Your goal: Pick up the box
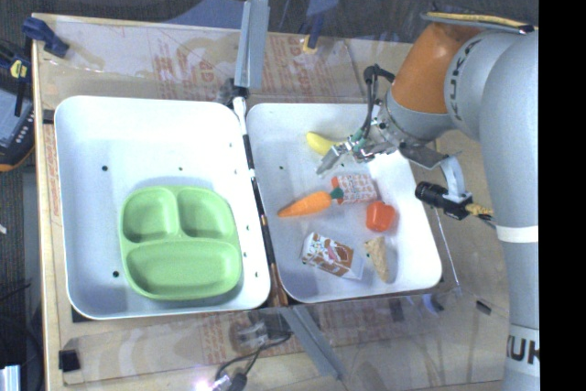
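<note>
Here, two shallow white bins side by side on the bench.

Left bin [82,197]: one green compartment tray [180,243], three sections, lying flat toward the near side.

Right bin [275,270]: six items.
- Box [329,255], small carton with brown and white print, lying flat near the front wall. Its long axis runs roughly left to right, tilted a little so the right end sits nearer the front edge. It lies apart from the gripper, with the carrot between.
- Carrot [306,204], orange with a green stub, lying across the middle, tip pointing left.
- Yellow piece, banana-like [318,142], near the back wall.
- Red-and-white packet [356,187], just right of the carrot's top.
- Small red-orange item [381,216], just beside that packet.
- Pale tan piece [380,259], touching or nearly touching the box's right end.

Arm: grey with orange band, reaching in from the right over the back of the right bin. Gripper [337,157] sits above the area between the yellow piece and the packet, its fingers spread apart, nothing between them.
</note>
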`<action>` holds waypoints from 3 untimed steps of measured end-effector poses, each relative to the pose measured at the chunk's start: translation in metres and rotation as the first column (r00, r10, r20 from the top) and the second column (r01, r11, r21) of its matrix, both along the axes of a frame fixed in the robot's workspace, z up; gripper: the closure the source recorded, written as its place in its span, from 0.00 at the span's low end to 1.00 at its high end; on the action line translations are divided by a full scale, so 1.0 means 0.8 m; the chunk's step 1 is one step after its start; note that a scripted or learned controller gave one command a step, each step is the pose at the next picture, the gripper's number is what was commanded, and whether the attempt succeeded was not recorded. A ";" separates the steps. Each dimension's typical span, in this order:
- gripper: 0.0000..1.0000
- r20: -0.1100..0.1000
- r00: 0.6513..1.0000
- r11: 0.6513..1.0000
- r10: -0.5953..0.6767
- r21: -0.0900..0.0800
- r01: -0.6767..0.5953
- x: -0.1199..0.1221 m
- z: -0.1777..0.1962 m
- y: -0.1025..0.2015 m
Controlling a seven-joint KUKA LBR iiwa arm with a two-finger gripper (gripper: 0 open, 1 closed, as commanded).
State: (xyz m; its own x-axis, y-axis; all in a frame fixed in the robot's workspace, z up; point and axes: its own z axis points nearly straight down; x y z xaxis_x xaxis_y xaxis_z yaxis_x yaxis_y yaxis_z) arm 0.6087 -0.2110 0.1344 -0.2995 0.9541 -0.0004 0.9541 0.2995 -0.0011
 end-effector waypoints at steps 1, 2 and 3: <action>0.00 0.007 1.000 1.000 -0.008 -0.002 0.008 -0.019 -0.048 0.002; 1.00 0.010 1.000 1.000 -0.004 -0.005 0.004 -0.017 -0.033 0.001; 1.00 0.000 0.989 0.989 0.146 0.001 -0.146 -0.025 0.111 0.152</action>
